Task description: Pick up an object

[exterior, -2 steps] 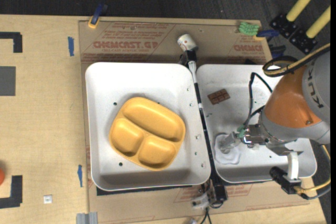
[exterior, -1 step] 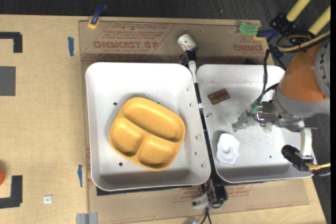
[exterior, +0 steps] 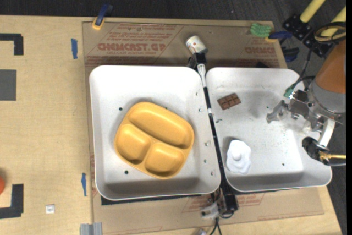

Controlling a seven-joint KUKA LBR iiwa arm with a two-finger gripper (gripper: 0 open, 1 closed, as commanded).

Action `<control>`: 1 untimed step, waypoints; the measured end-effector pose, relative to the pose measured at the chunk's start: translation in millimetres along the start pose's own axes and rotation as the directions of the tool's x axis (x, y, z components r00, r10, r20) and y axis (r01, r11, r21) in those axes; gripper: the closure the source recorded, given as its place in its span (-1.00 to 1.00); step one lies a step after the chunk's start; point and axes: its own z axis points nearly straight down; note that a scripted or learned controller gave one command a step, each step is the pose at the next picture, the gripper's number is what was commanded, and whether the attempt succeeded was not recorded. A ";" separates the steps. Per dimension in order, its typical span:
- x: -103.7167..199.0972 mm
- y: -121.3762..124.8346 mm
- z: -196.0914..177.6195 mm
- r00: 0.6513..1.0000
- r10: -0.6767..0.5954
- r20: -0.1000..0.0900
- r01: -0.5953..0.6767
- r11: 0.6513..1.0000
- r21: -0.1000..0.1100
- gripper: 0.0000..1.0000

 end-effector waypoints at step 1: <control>15.5 68.5 18.9 0.987 -0.159 -0.007 0.159 0.987 -0.019 -1.00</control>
